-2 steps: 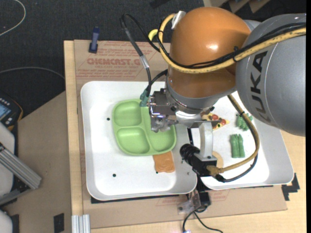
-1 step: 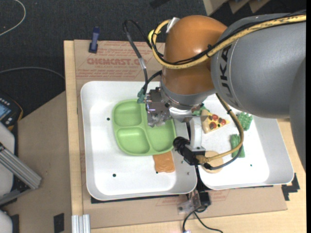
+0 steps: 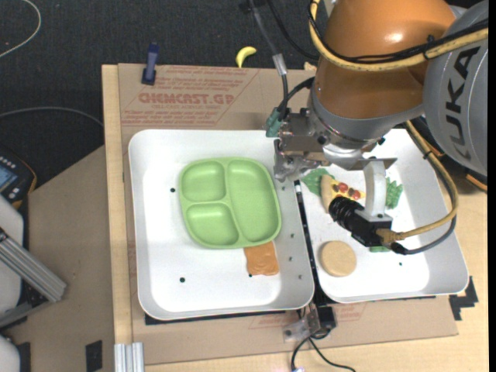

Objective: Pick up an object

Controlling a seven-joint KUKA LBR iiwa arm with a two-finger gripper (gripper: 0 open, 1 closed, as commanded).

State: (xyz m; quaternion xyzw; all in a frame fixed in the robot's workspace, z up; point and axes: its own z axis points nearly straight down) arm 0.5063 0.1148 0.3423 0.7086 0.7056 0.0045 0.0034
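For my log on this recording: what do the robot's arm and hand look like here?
The arm has a smooth grey casing with dark lettering, cut off at the frame edge. Above the wrist sits a glossy, rounded orange band, and black cables loop around it. Below that, the hand is a compact block of bare metal parts with thin wires.

The left bin (image 3: 155, 231) and the right bin (image 3: 434, 254) sit side by side, rims touching, on a cardboard sheet (image 3: 194, 99). A three-compartment plate (image 3: 229, 202) lies in the middle of the left bin, with a flat square piece (image 3: 262, 260) just beside its near right corner. A round disc (image 3: 339, 259) lies in the right bin, near the front left corner.
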